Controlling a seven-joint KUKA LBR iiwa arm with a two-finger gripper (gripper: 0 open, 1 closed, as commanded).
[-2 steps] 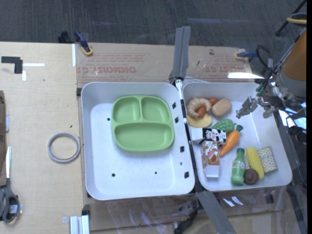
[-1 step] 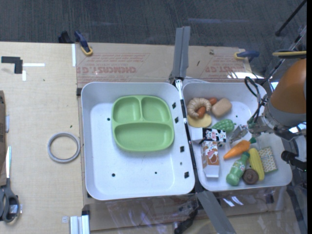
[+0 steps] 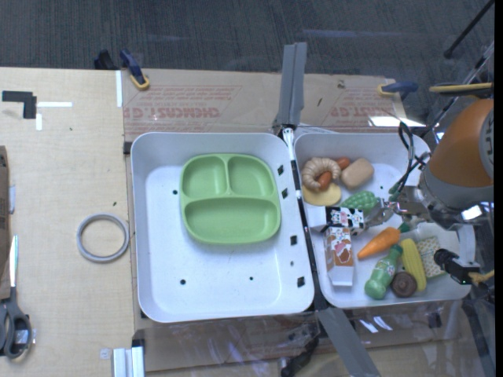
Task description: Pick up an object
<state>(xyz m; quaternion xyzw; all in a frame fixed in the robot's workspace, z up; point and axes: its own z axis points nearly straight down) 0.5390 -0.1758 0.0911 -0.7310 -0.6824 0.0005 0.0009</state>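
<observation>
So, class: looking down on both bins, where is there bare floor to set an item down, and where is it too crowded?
The left bin has bare floor all around the green divided plate, widest along its near edge. The right bin is crowded: donut, carrot, corn, carton and green bottle lie close, with the end effector among them.

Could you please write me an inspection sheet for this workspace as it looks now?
Surface: wooden bench with two white bins, left bin and right bin.
Job's things: toy foods in right bin: carrot, corn, bottle, carton, donut.
Clutter: green tray in left bin; tape ring and scissors on bench.
Grippers: gripper low over right bin near carrot; finger state unclear.
Cables: black cable by arm.
Surroundings: dark floor; clamps at bench edge.
</observation>
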